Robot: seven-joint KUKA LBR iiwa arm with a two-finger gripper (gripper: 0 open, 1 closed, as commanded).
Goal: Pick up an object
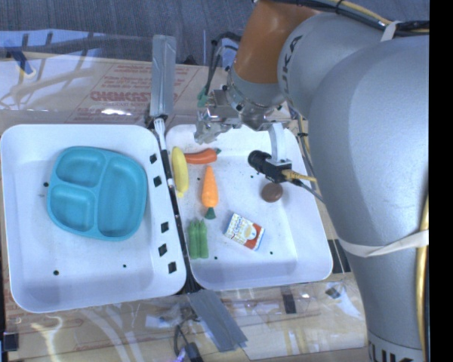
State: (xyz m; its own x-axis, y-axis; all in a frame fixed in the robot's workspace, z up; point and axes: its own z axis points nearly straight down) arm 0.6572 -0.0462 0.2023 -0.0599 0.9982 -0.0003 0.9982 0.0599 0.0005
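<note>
Camera view, entry for one moment, all places given from the right bin [309, 256]:

- Gripper [209, 129]: hanging over the far-left corner of the right bin, near its back wall. Whether it is parted or closed cannot be told; the wrist hides the tips. Nothing is seen between them.
- Red sausage [201, 156]: just below the gripper, at the back left of the right bin, long axis running across the bin, left to right. Judged the nearest candidate for a pick.
- Banana [180, 171]: against the left wall of the right bin, long axis running front to back.
- Carrot [210, 189]: toward the bin's middle from the banana, long axis front to back, green end toward the front.
- Green vegetable [198, 238]: front left of the right bin.
- Small box [244, 231]: front centre, lying tilted.
- Brown round item [272, 192]: right of centre.
- Blue plate [97, 192]: in the bin beside the right bin, on its left
</note>
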